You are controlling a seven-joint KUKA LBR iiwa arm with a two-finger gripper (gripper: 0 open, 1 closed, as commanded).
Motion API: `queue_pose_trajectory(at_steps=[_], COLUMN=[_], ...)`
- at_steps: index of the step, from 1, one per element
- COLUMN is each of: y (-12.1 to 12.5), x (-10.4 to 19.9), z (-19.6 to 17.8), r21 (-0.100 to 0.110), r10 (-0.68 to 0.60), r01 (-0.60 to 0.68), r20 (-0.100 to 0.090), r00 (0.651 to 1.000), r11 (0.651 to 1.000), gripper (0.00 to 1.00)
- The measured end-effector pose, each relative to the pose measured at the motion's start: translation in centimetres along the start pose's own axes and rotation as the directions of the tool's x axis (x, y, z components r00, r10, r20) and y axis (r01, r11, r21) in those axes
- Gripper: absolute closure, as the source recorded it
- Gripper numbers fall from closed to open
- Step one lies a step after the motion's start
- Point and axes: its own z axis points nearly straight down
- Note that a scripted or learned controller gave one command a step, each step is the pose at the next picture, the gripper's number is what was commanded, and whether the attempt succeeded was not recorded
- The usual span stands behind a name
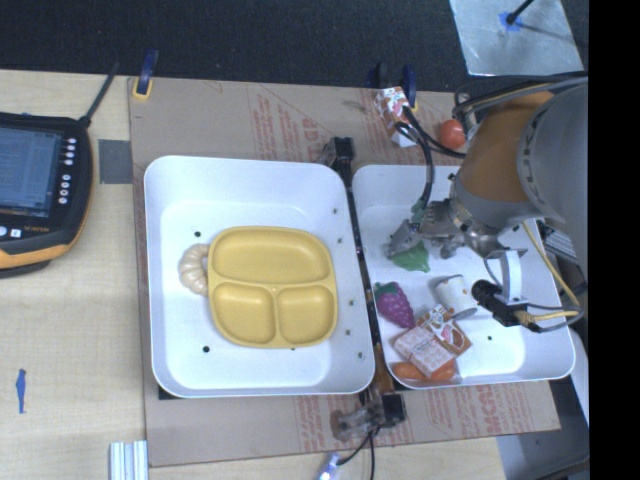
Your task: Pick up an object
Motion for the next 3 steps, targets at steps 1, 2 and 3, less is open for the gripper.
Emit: queue_pose_trajectory(at_steps=[1,2,3], y=[0.0,0.0,-0.1], x=[-0.1,-0.1,-0.2], z=[-1.0,-1.0,-2.0], r21=[0.003,0.003,0.004], r10=[-0.001,-0.001,-0.002], r01=[0.001,0.001,0.002], r20=[0.0,0.0,0.0], r00=[1.0,1.0,1.0], r11=[1.0,1.0,1.0], gripper=[1.0,0.0,1.0])
